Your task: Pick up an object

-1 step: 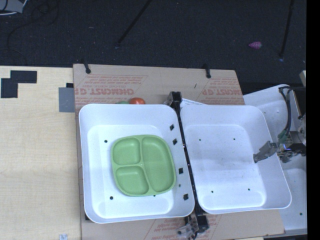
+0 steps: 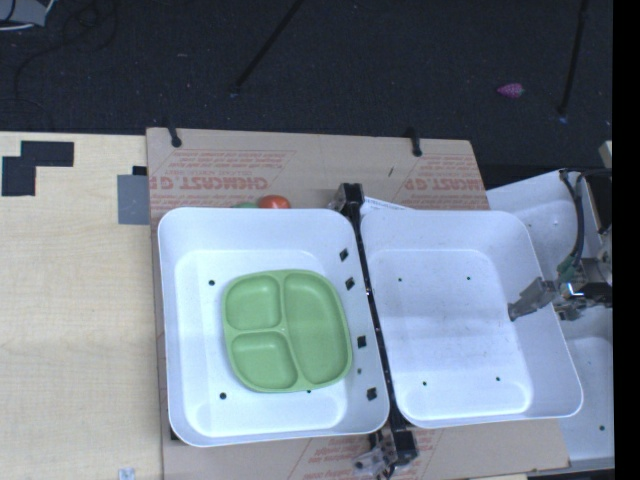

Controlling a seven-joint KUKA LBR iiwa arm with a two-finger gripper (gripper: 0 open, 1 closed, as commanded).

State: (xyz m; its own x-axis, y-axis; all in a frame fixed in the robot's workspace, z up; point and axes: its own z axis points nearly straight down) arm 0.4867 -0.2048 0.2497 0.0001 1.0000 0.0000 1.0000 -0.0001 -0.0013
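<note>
**Green plate waits in the left-hand bin; gripper sits at the far right rim**

Dark carpet and loose cables fill the background of the camera view, above a pale wooden bench on which a sheet of printed cardboard [image 2: 300,173] lies under two shallow white bins. Nearer the view's left, one bin [image 2: 190,268] holds the only clear candidate for the task: a green divided plate [image 2: 285,330], lying flat on the bin floor, roughly central and slightly turned. Its three compartments face up. A small red-orange object [image 2: 273,203] peeks out behind that bin's back rim, on the cardboard, mostly hidden.

By its look the plate is moulded plastic: light, stiff, smooth and fairly slippery, not fragile. Lying flat, it offers little for two fingers to close on. The raised outer rim, or one of the ridges between compartments, seems the best place to take hold, with one finger inside a compartment and one outside. A pinch on the flat floor would probably slide off.

The other bin [image 2: 470,408] sits on the view's right. At its right rim is the gripper [image 2: 535,300], low and pointing into that bin, well apart from the plate. It is small and partly blurred, so I cannot tell how it is set. Nothing is visibly held.
</note>
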